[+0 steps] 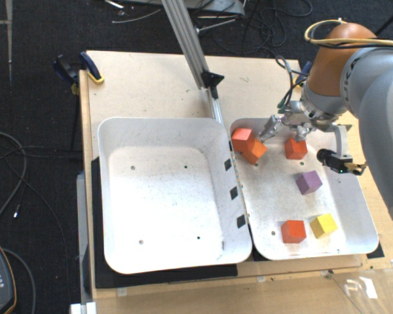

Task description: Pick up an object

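Observation:
My gripper hangs over the far end of the right bin, under the orange band of the arm. Its fingers look spread apart, one finger reaching left, and nothing shows between them. A red block lies just in front of the gripper on the bin floor. Left of it, a red block and an orange block sit touching near the bin's left wall. Nearer the front lie a purple block, a yellow block and an orange-red block.
The left bin stands beside the right one, their rims overlapping. A slanted metal rail crosses the bench behind the bins. A black cable fitting hangs off the wrist over the right bin.

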You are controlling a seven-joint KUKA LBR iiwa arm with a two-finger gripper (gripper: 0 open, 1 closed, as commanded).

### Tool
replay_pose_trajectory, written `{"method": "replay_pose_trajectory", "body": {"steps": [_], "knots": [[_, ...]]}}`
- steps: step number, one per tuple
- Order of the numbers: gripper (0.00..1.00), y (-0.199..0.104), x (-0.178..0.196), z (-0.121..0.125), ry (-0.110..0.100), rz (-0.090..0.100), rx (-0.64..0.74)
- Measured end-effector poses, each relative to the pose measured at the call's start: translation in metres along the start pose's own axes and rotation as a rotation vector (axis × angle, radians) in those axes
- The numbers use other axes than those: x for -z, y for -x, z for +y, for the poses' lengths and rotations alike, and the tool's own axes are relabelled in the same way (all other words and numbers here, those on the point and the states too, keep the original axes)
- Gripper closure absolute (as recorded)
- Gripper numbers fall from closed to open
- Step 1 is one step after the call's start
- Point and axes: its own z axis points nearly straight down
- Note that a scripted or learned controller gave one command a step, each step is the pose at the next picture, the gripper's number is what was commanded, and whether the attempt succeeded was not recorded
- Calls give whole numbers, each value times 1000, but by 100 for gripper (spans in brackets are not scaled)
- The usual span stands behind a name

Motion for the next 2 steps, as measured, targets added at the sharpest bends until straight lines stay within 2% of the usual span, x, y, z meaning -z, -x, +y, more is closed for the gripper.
{"method": "replay_pose_trajectory", "body": {"steps": [1, 2], "knots": [[0, 59, -8, -6, 11, -9, -4], [0, 68, 20, -40, -14, 5, -10]]}}
